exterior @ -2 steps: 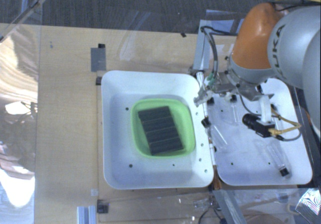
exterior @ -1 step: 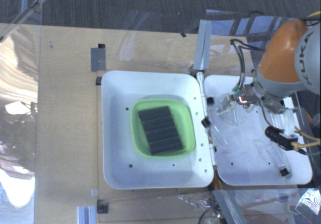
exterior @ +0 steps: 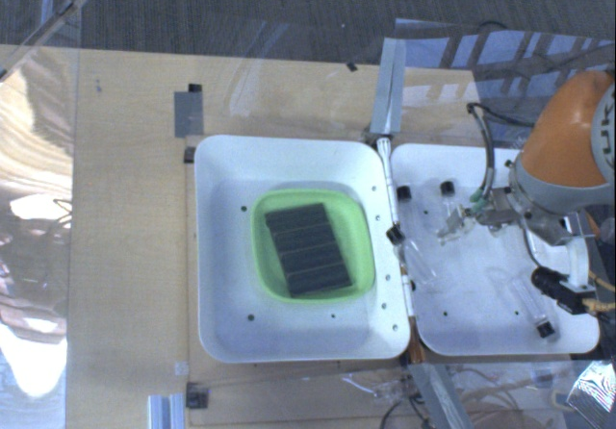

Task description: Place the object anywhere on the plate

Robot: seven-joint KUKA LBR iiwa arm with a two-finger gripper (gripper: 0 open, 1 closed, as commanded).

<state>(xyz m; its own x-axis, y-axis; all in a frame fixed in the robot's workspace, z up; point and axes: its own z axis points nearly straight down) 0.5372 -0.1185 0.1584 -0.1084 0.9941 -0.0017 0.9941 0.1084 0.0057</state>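
The left bin [exterior: 289,249] carries a lime-green square plate [exterior: 266,268] lying in the middle of its floor. A dark grey ribbed rectangular object [exterior: 308,250] lies flat on the plate, turned a little askew to the plate's edges and covering most of its centre, with green rim showing all around it.

The right bin [exterior: 481,321] adjoins it along the shared middle edge. The arm [exterior: 568,143], its orange band prominent, reaches in over the right bin's far right corner. Its gripper [exterior: 460,222] hangs over the far half of that bin, pointing toward the shared edge; the clear fingers blur against the white floor, so whether they are apart or together cannot be told. Nothing dark sits between them.
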